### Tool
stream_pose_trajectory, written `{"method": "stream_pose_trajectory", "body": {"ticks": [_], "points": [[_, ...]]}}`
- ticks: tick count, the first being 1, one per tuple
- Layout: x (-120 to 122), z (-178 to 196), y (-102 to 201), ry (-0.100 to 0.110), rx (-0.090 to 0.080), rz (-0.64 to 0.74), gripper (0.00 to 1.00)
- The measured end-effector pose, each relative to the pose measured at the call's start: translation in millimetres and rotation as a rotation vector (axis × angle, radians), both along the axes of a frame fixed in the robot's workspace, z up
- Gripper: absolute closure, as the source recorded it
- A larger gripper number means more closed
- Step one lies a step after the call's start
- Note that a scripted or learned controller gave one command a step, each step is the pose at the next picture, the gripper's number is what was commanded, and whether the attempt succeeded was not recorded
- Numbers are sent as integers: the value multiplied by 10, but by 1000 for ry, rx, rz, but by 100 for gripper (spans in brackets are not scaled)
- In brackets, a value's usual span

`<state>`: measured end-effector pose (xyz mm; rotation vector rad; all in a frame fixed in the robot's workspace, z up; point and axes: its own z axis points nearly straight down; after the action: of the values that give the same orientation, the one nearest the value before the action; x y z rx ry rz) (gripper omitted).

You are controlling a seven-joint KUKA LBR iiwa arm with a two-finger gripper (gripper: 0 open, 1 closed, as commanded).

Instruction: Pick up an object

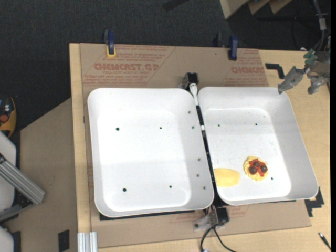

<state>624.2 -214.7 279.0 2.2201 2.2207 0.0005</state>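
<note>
**Pincer parked off the right bin, two items low in it**

From my station I saw the pincer hanging at the far right of the desk, just beyond the top right corner of the right bin. Its two grey fingers were spread apart, with bare desk showing between them, so it was released and carried nothing. It sat outside the bin's rim, not over the bin floor.

I used the right bin as my landmark. Inside it, close to its lower edge, lay a round yellow toy with dark red blobs on top; I could not make out what it was meant to be. To the left of that, near the bin's lower left corner and hard by the inner wall, lay a plain yellow piece, flat and oval. The two were near each other but I saw a strip of white floor between them. Both were well apart from the pincer, which stood at the opposite, upper end of the bin.

The left bin touched the right bin along a dark central seam. A black clip sat at the top of that seam, and two blue clamps gripped the far edge of the desk beyond the bins.
</note>
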Motion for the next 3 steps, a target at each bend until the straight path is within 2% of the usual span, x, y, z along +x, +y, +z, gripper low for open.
{"method": "stream_pose_trajectory", "body": {"ticks": [1, 2, 3], "points": [[7, 112, 0, -4, -2, 1, 100], [-399, -774, 940, 13, 8, 7, 100], [3, 1276, 1417, -22, -1, 7, 100]]}}
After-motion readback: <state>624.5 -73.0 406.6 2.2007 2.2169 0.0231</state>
